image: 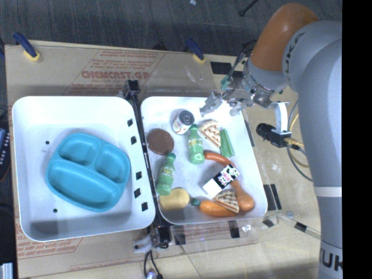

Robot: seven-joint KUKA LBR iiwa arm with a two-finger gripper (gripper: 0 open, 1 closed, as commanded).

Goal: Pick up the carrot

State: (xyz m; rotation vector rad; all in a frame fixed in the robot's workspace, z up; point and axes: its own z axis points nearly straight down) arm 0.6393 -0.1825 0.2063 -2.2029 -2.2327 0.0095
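Observation:
The carrot [213,208], orange with a small green top at its left end, lies along the front wall of the right bin [251,141]. A waffle-like sandwich piece [228,200] rests partly on it. My gripper [224,104] hangs over the bin's back right corner, far behind the carrot. Its fingers [210,104] are spread open with nothing between them. The grey arm with its orange band [282,31] comes in from the right.
Crowded into the right bin are a can [184,120], a brown disc [160,140], two green bottles [196,147], a toast slice [210,132], a red-orange sausage [216,157], a cow-print carton [222,179], a drumstick [244,199] and a yellow potato [174,199]. A blue divided tray [87,170] lies in the left bin.

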